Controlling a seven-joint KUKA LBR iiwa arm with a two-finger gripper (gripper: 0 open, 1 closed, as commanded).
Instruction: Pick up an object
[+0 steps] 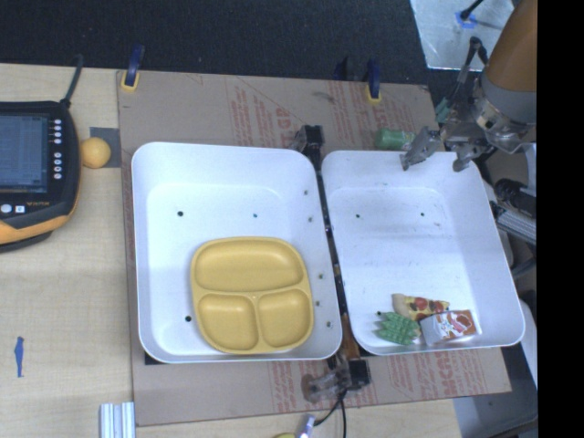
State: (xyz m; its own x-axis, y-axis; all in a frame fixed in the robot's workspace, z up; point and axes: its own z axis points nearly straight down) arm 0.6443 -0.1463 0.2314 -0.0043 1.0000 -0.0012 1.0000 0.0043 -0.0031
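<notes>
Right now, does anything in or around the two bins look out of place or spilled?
One thing: a small green object lies on the cardboard beyond the right bin, near the pincer. The toys bunch in its near corner; the yellow tray sits flat in the left bin.

Arm (516, 39) at right, jaws spread, empty

1 camera hangs above the surface (55, 318), looking down at a slant and far enough back to take in both white bins whole: the left bin (155, 245) and the right bin (484, 245) sit side by side mid-frame. The far edge of the surface runs along the top, and the arm (516, 44) comes in at the upper right.
</notes>
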